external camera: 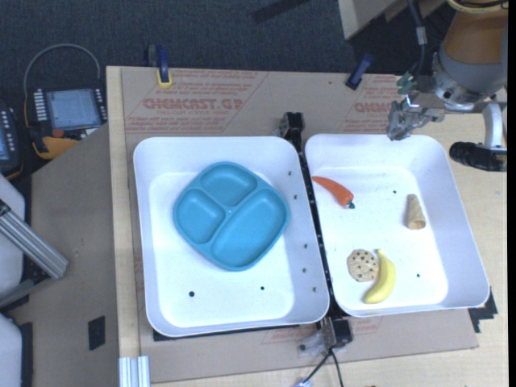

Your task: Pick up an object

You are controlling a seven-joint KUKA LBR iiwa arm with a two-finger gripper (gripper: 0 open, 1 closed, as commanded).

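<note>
The right bin holds a red-orange chili pepper near its left wall, a tan cone-shaped piece toward the right, a round cookie and a yellow banana side by side near the front. My gripper hangs over the bin's back rim, well behind and above all of these objects, with nothing seen between its fingers. The arm's grey wrist and orange band rise toward the upper right.
The left bin carries a blue divided plate. A black clamp sits between the bins at the back. Cardboard covers the bench under both bins. A small screen device lies off the bench at the left.
</note>
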